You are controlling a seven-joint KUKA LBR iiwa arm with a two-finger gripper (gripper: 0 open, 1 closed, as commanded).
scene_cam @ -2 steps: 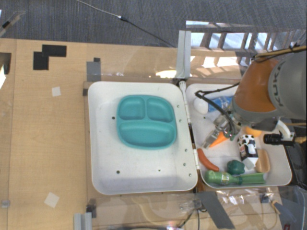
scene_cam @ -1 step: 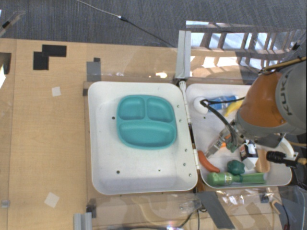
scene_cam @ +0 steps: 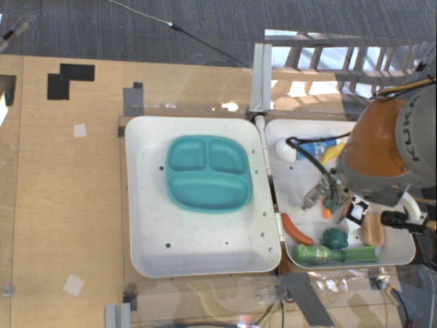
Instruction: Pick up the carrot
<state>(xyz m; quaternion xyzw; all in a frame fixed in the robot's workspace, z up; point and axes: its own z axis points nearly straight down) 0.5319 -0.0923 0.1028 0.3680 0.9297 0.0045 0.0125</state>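
Carrot not yet lifted.
I see the grey two-finger gripper [scene_cam: 330, 200] beside the small orange carrot [scene_cam: 328, 213]; finger state I cannot tell.

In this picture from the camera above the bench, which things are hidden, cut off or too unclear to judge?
- Gripper, camera view: the arm's wrist covers it from above, so the state of the gripper cannot be judged.
- Blue and yellow items in the right bin: the arm's orange band covers most of them, so their kind is unclear.
- Small orange spot by the gripper: too small to identify.
- Tan block: partly under the arm.
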